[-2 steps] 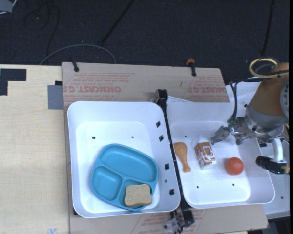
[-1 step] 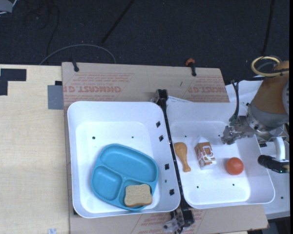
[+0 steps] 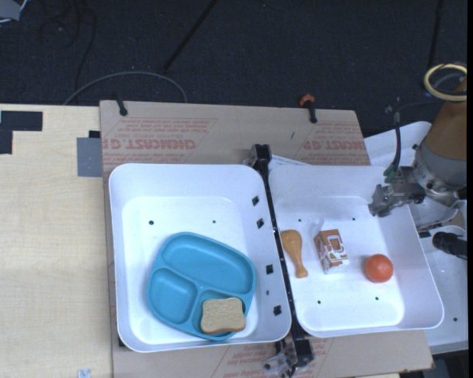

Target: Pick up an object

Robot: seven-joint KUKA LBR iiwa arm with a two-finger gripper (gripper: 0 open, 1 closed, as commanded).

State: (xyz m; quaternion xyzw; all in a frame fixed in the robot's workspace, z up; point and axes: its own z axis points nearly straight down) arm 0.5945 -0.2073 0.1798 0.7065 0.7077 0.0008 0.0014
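Observation:
The right bin holds a tan drumstick, a small orange-and-white carton and a red ball. In the left bin lies a blue divided plate with a slice of toast in its near compartment. My gripper hangs over the right bin's far right corner, above and behind the red ball, with nothing seen in it. The arm's grey wrist and orange band rise behind it at the right edge.
A black divider runs between the two bins. Both bins sit on a brown cardboard sheet over a light wooden bench. Cables cross the dark floor behind.

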